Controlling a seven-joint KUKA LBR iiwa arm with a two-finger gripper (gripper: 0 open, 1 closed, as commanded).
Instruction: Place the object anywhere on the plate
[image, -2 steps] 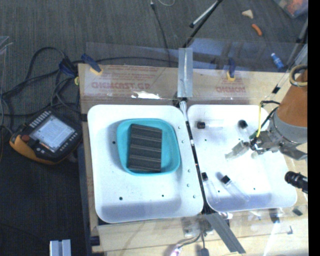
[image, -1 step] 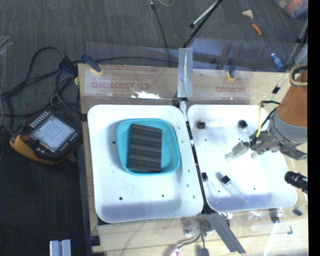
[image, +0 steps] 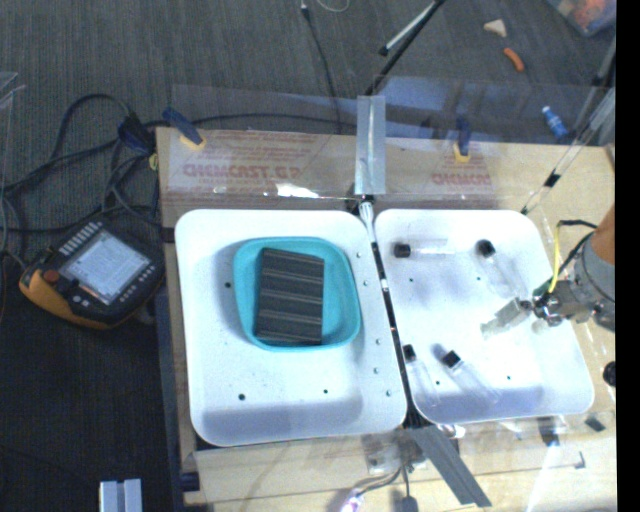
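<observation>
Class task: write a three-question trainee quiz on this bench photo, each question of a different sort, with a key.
1. True or false: the dark ridged block lies on the teal plate.
2. Which bin holds the plate? A) left bin B) right bin
3. Fill in: the gripper is over the ____ bin.

Key: 1 true; 2 A; 3 right.

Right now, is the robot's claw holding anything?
Gripper: over the right bin; open or closed cannot be told, and nothing shows in it.
</observation>
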